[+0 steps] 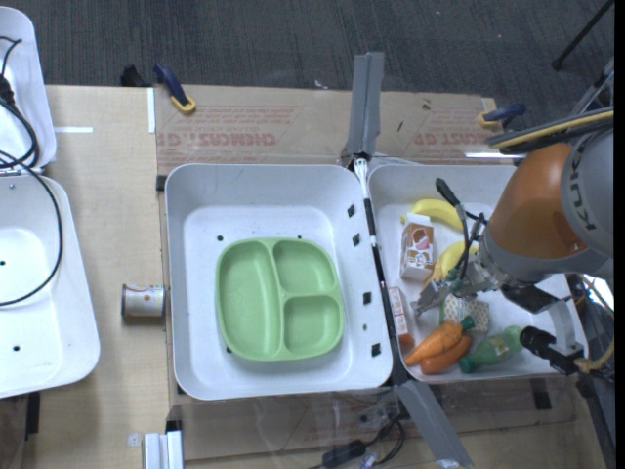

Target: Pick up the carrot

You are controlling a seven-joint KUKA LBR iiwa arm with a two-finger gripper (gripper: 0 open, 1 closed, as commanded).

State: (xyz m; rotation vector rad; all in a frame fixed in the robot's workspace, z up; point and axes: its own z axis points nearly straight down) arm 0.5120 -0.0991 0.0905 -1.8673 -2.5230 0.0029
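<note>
My arm (547, 213) reaches in from the right over the right bin (386, 262), its orange band above the wrist hanging over the bin's middle. My claw (436, 298) is low among the clutter there, its metal fingers (426, 302) pointing toward the bin's left side, but from this slant I cannot tell whether they are spread or closed, and I see nothing between them. The carrot (437, 341) lies just below the claw, near the bin's front-left corner, its orange body lying slantwise on the bin floor with a second orange piece pressed against it. Just right of it lies a green bottle (495, 348). Behind the claw a small carton (418, 246) stands beside two bananas (439, 215), toward the back of the bin. The left bin (195, 262) holds a green divided plate (280, 299) lying flat in its middle. A small can (143, 301) lies on the bench (107, 164) left of that bin.
</note>
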